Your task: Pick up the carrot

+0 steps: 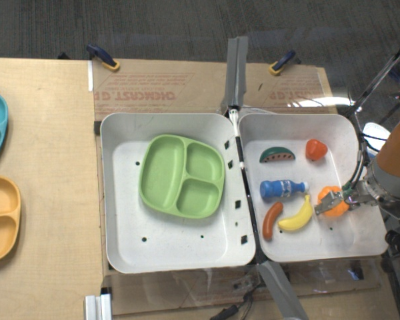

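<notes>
Pale wood surface (47,119) carries two white bins side by side; the left bin (120,245) holds a green divided plate (183,177), and your work is all in the right bin (367,242). The carrot (330,199), a small orange piece with a bit of green, lies toward that bin's right side, just beside the banana (297,217), with the blue bottle (282,189) and red sausage (271,220) further left and the tomato (316,149) and watermelon slice (277,155) nearer the far wall. Your gripper (335,204) reaches in from the right and sits right at the carrot, the jaws appearing closed around its near side, though the contact is small and hard to read. You would do well to confirm a centred hold before rising, lift straight up and slowly, and keep clear of the banana's tip so it doesn't get dragged or knock the carrot loose
</notes>
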You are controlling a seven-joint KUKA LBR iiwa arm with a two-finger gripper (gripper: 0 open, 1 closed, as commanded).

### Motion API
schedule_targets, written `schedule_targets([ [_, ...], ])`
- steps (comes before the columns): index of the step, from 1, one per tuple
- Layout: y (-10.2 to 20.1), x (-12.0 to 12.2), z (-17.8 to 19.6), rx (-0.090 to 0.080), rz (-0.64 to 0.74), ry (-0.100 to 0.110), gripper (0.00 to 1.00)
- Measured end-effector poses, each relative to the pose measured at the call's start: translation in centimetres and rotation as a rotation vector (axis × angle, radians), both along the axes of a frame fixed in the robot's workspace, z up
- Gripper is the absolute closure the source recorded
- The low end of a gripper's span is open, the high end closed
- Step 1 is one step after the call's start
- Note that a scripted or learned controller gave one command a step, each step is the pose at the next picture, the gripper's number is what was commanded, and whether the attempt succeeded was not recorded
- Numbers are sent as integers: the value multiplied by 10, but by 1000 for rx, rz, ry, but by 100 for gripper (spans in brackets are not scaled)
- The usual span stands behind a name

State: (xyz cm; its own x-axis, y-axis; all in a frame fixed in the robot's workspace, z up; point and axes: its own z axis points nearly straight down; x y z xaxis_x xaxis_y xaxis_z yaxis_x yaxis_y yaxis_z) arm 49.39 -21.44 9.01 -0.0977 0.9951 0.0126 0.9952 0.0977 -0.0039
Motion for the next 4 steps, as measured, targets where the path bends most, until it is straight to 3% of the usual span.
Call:
schedule_targets([
  [1, -2, 29, 0, -2, 92, -3, 0],
  [2, 0, 3, 45, -11, 374, -8, 0],
  [3, -2, 39, 2, -11, 461, -9, 0],
  [4, -1, 23, 2, -3, 82, -5, 0],
])
